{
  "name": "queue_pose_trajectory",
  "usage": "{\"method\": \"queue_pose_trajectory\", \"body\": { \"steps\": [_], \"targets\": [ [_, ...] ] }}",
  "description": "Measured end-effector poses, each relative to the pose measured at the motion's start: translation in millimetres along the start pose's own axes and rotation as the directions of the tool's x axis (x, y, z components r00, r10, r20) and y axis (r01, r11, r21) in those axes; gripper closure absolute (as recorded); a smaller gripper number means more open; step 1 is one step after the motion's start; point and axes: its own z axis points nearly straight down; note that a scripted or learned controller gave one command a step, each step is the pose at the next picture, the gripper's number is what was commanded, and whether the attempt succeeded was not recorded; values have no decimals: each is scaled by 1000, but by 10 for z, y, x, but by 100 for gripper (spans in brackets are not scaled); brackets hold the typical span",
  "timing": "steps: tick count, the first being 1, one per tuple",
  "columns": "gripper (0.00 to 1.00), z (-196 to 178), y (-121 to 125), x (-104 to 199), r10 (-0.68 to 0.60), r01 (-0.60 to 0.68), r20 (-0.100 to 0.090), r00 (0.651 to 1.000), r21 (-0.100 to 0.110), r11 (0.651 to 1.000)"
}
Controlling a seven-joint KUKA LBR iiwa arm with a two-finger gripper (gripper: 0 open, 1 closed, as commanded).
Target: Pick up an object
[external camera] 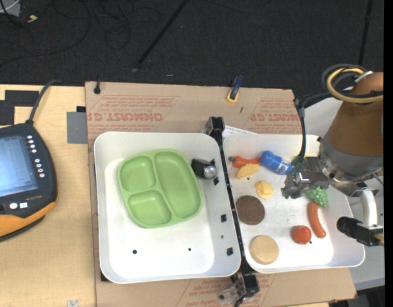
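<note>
Arm (358, 130) reaches in from the right, gripper (297, 185) lowered.

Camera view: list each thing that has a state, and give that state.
Green divided plate: upright in the left bin, compartments bare.
Gripper: low in the right bin, beside the green toy; grasp unclear.
Blue bottle: lying on its side.
Sausage: lying flat.
Handheld screen: lit.

Two white bins (107, 171) sit on brown cardboard (158, 110) with red lettering; the left one has a lime green divided plate (160, 187), the right a blue bottle (273, 162), dark brown disc (251, 209), tan bun (265, 249), red tomato (301, 235) and orange-red sausage (317, 220)
</note>
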Motion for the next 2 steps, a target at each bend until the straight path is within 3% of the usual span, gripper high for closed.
{"method": "queue_pose_trajectory", "body": {
  "steps": [2],
  "targets": [
    [100,-76,938,567,-3,3,1,1000,-3,1000]
  ]
}}
